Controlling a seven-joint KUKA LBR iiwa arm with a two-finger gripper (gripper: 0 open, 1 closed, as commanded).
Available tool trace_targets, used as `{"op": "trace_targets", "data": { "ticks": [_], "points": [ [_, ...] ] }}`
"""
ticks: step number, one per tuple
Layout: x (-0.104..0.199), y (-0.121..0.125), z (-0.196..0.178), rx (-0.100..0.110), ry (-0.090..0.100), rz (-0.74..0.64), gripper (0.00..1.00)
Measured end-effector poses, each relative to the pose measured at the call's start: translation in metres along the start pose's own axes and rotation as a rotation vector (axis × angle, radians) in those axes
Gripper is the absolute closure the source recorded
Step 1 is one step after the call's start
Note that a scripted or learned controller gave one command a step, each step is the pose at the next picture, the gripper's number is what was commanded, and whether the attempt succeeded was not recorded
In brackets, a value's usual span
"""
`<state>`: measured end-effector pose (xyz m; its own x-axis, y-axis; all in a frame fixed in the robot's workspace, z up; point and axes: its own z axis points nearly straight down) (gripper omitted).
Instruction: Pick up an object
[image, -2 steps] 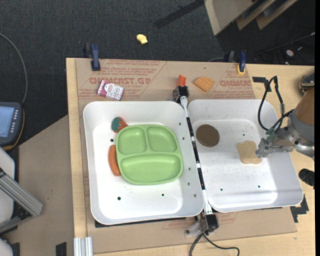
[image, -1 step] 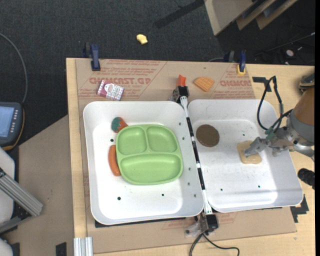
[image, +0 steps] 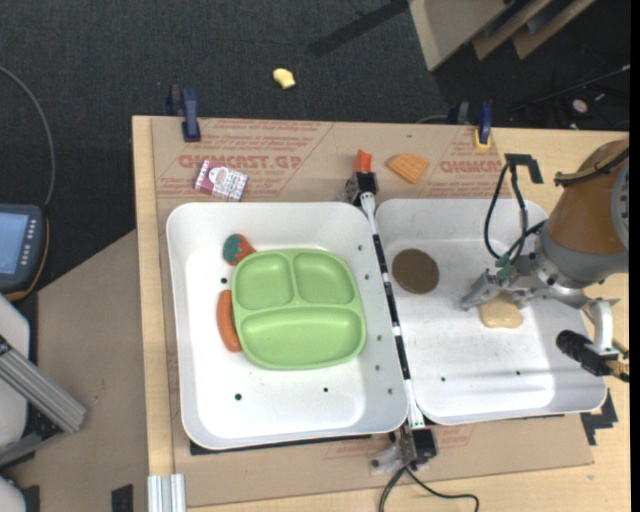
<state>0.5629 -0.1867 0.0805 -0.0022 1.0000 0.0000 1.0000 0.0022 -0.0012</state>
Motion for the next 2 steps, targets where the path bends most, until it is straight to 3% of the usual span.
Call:
{"op": "trace_targets", "data": {
  "ticks": [1,2],
  "points": [
    [-0.001,0.0,-0.015,-0.005,-0.001,0.002,1.0],
    [0.057,0.065,-0.004,-0.007,0.001,-0.005,1.0]
  ]
}}
